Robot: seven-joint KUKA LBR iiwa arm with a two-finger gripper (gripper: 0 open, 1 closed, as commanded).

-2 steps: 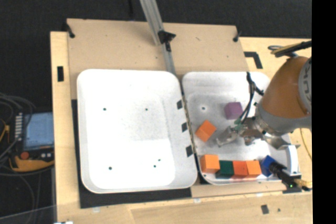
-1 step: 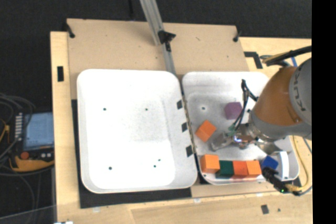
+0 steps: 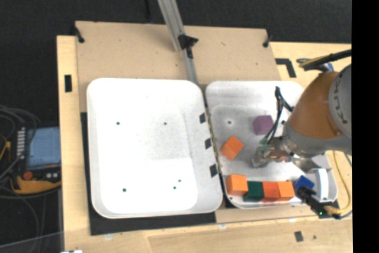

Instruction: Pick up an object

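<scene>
The right bin (image 3: 237,98) holds several small blocks. A purple block (image 3: 263,124) lies near its middle and an orange block (image 3: 233,147) sits tilted to the left of centre. Along the near wall runs a row: an orange block (image 3: 238,184), a dark green block (image 3: 255,190), and two more orange blocks (image 3: 278,189). A blue block (image 3: 304,182) lies at the near right corner. My gripper (image 3: 265,156) hangs low over the bin floor, between the purple block and the near row, to the right of the tilted orange block. I see no block between its fingers.
The left bin (image 3: 148,145) lies beside the right one. A slanted metal pole (image 3: 172,15) rises from the back of the bench. A blue device and cables (image 3: 41,151) sit off the bench's left side. The arm's orange band (image 3: 314,112) covers the right bin's right part.
</scene>
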